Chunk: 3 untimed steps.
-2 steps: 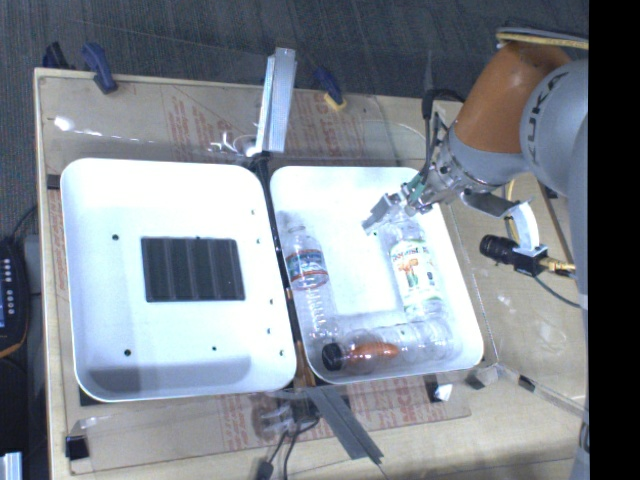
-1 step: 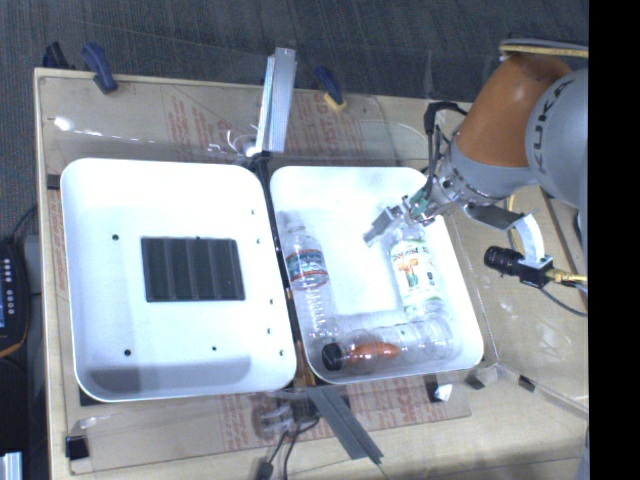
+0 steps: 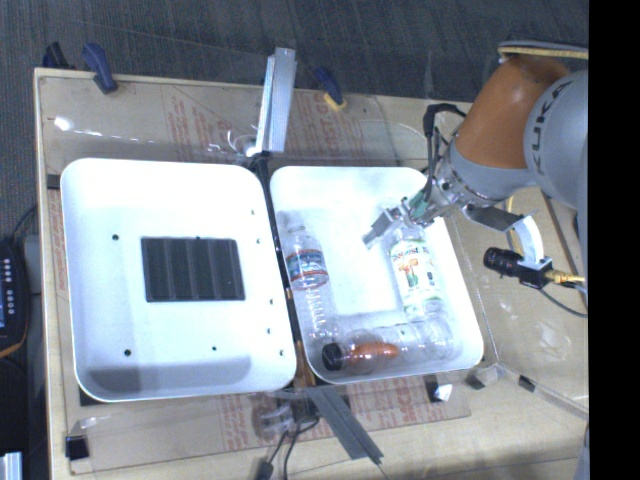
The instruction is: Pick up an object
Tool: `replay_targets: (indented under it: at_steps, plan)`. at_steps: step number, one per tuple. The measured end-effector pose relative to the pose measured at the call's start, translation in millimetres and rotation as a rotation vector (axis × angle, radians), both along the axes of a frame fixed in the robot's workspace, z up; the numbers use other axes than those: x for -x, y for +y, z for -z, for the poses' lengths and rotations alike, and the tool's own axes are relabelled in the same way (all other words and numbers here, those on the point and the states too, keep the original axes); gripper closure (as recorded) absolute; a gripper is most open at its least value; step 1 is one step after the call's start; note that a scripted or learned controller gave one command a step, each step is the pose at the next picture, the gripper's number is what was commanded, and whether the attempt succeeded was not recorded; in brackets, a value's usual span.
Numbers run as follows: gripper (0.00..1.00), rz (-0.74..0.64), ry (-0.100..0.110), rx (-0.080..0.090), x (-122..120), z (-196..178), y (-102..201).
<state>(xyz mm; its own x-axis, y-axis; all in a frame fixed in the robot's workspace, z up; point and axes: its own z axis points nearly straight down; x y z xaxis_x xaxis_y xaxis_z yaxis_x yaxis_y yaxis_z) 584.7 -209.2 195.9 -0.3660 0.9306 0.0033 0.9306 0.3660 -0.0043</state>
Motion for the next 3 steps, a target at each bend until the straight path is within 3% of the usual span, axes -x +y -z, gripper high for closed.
replay_targets:
  at_steps: [1, 2, 3]
  plan:
    - [0.00, -0.027, 0.002, -0.001, -7, 15, 0]
    - [0.00, -0.033, 0.002, -0.002, 6, -6, 1]
    - [0.00, -0.060, -0.007, 0.003, -1, -4, 0]
